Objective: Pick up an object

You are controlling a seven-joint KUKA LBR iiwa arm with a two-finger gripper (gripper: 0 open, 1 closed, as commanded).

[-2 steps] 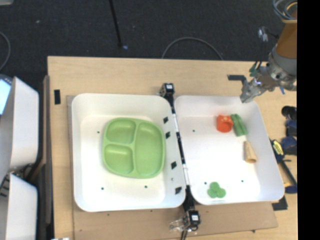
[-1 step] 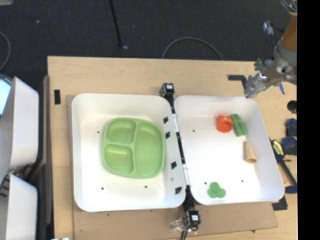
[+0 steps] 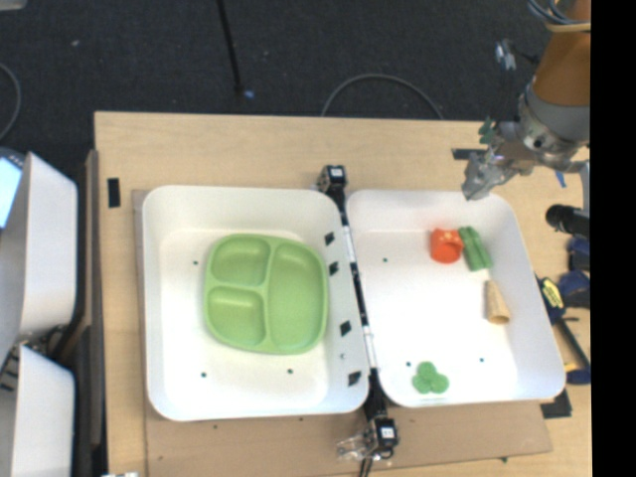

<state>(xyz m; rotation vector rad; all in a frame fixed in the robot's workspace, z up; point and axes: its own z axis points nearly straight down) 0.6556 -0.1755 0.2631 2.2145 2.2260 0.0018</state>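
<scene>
Two white bins [image 3: 159, 266], one green tray [image 3: 266, 292], four small objects [image 3: 446, 245]

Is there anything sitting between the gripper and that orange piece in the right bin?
Nothing visible blocks it. The gripper hangs over the far edge of the right bin, and bare white floor lies between it and the orange piece. A green piece touches the orange one on its right side, not in the path.

No legible text, label, brand, number or sign is being shown on any surface. Small black marks are being displayed along the divider between the two shallow white plastic bins [image 3: 248, 202], but nothing on them can be read.
</scene>
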